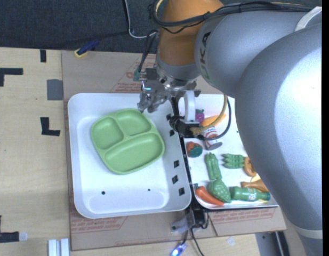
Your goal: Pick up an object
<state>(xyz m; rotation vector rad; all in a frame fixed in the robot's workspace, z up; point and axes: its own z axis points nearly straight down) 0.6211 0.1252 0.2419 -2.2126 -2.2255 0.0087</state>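
Hovering at upper centre of the frame, my pincer (153, 101) sits over the far rim of the left bin (79, 159), just beside the green divided plate (128, 141); whether it is wide or narrow I cannot tell. Toy vegetables (217, 177) crowd the right bin (228, 209) at lower right. To pick well, I judge I should centre over one piece, then descend straight.

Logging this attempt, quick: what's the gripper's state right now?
Gripper: cannot be told; it sits over the far edge of the left bin, beside the green divided plate.
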